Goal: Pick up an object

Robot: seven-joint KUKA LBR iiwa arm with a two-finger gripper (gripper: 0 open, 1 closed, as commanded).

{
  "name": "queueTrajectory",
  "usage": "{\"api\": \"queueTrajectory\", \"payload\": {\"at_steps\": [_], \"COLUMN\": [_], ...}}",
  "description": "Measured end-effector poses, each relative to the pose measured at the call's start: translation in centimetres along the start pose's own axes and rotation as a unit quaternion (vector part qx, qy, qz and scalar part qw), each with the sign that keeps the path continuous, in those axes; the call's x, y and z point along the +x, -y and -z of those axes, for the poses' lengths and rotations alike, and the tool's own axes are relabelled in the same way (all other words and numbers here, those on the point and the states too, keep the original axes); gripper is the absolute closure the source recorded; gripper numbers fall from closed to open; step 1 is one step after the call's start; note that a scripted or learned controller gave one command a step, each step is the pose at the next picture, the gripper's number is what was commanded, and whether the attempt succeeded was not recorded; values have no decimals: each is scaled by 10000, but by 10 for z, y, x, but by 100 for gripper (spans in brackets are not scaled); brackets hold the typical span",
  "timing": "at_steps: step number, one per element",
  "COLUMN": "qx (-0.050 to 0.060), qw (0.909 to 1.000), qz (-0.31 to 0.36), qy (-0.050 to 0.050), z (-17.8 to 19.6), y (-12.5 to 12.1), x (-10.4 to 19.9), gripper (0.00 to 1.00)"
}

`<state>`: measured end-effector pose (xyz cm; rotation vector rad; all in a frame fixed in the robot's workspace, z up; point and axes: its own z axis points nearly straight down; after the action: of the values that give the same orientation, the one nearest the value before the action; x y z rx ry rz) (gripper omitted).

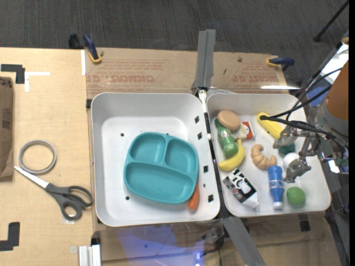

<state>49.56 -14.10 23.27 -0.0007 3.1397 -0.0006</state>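
the hand point(297, 159) hangs low over the right bin point(319, 204), near that bin's right side. its metal fingers point(298, 168) point down and a little left, with a narrow gap between them, and nothing sits in that gap. the lower fingertip is just beside the top of the blue bottle point(275, 184) and close to a small white ball point(290, 160); whether it touches either i cannot tell. the arm point(338, 101) comes in from the right edge, its orange band above the wrist, with black cables looping off it toward the yellow corn point(270, 126).

going left to right: on the desk point(44, 115) lie a grey tape ring point(37, 155) and, just below it, grey-handled scissors point(58, 192). the left bin point(105, 121) holds a teal tray point(161, 168) with three compartments, and an orange carrot point(193, 199) lies against the tray's lower right corner. the right bin is crowded. along its left side sit a burger point(228, 118), a green bottle point(227, 140) below it, a banana point(234, 157) curving under that, and a black and white carton point(241, 187) near the front. a small red and white pack point(246, 130) lies beside the burger. a croissant point(262, 157) sits mid-bin, between the banana and the hand. the blue bottle lies upright in the view, cap toward the front, and a green ball point(296, 196) rests just right of it, in the front right corner.
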Motion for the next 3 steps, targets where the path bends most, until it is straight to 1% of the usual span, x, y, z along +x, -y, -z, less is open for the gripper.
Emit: {"api": "queueTrajectory", "payload": {"at_steps": [1,2,3], "qx": [0,-3,1], "qw": [9983,9962,9936], "qz": [-590,-876,-1126], "qy": [-3,-11,-1], "z": [-141,-141,-141], "y": [-3,-42,-43], "x": [7,18,-18], "gripper": [0,0,0]}}
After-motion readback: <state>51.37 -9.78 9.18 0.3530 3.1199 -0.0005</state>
